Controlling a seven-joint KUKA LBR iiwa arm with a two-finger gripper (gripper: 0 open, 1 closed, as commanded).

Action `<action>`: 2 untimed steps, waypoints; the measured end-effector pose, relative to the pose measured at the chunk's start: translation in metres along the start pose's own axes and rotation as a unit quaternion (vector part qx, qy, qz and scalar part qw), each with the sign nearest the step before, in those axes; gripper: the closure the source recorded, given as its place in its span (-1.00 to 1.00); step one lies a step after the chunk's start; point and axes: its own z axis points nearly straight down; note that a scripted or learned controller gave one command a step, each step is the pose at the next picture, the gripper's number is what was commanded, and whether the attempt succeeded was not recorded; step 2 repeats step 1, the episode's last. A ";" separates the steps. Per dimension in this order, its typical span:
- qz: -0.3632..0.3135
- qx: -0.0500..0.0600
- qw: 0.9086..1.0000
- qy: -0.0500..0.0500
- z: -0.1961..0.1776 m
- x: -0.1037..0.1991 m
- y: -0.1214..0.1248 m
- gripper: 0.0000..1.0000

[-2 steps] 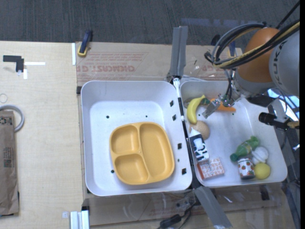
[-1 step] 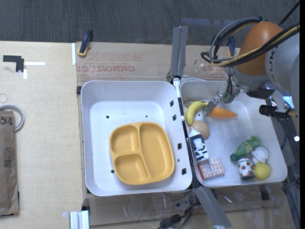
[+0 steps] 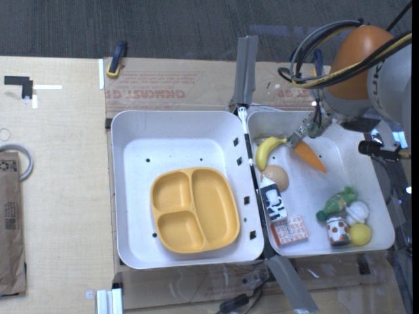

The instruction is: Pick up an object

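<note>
A: Progress check — anything lifted yet?

B: Judging from this view, no. The gripper (image 3: 302,136) is low in the right bin (image 3: 376,175), at the top end of the carrot (image 3: 309,156). It looks like it's touching or pinching the carrot's top, but the carrot lies on the bin floor. Whether the jaws are open or closed, can't tell; too small and blurred.

A: So what's left?

B: My read: secure the grasp and lift. Whole pick is pending.

A: Containers. Use the carrot as the landmark.

B: Right bin holds everything loose. Banana (image 3: 267,150) just left of the carrot, against the bin's left wall. Brownish egg-like thing (image 3: 275,176) below-left of the carrot, touching the banana's lower end. Black-and-white packet (image 3: 274,203) further down from that, then a red-and-white box (image 3: 289,231) below it near the front wall. Below-right of the carrot, well apart: a green item (image 3: 336,202), a white round thing (image 3: 357,210), a small red-and-white can (image 3: 338,230), and a lemon (image 3: 360,235), all clustered in the front right corner.

A: Left bin?

B: Left bin (image 3: 131,175), far left of the carrot, holds a yellow divided plate (image 3: 194,209), three compartments, nothing on it.

A: Off the bins?

B: On the desk (image 3: 59,195), far left of the carrot, a brown paper bag (image 3: 11,221) at the edge.
</note>
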 end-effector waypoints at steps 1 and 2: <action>-0.025 0.001 1.000 0.002 -0.082 -0.019 -0.028 1.00; -0.025 0.001 1.000 0.002 -0.082 -0.019 -0.028 1.00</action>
